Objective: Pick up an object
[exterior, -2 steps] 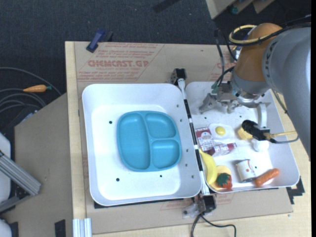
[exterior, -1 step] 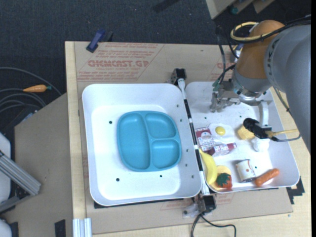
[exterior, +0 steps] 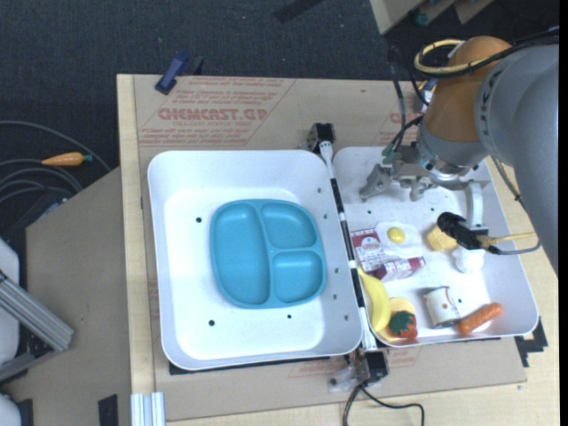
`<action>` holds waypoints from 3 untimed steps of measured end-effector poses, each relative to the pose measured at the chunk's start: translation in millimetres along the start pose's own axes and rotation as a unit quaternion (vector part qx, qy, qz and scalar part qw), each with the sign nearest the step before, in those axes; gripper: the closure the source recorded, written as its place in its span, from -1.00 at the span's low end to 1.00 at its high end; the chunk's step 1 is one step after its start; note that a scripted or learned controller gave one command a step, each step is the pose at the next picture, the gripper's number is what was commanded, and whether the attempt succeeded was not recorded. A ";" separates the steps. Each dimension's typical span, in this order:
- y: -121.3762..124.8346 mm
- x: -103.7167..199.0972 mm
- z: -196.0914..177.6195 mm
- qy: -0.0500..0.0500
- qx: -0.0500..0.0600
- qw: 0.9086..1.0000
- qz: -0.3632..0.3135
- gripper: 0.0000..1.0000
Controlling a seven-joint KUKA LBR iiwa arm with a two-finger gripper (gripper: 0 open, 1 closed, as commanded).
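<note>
My pincer (exterior: 397,189) hangs over the far part of the right bin (exterior: 524,282), and I cannot tell whether it is open or closed; nothing shows in its grip. The things to pick lie nearer the camera than it. The toy fried egg (exterior: 397,234) is closest, just below it in the view, with a red-and-white packet (exterior: 373,251) beside the egg. The banana (exterior: 376,296) runs lengthwise along the bin's left wall. The carrot (exterior: 480,318) lies in the near right corner, aslant, its right end farther back, next to a small can (exterior: 440,304)
</note>
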State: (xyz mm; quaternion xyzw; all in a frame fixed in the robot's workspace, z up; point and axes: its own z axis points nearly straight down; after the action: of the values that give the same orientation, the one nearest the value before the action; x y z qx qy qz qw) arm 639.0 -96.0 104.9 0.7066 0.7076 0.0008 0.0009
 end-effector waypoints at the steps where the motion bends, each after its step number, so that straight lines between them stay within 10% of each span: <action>1: 0.7 0.4 -10.4 0.000 -0.001 1.000 0.000 1.00; 2: 0.5 0.3 -10.1 0.000 -0.001 1.000 0.000 -1.00; 3: 26.4 -1.8 20.7 0.000 0.001 1.000 0.000 -1.00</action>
State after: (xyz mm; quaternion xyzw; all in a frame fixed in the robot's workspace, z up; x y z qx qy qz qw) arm 665.5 -97.8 84.3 0.7067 0.7075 0.0001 0.0003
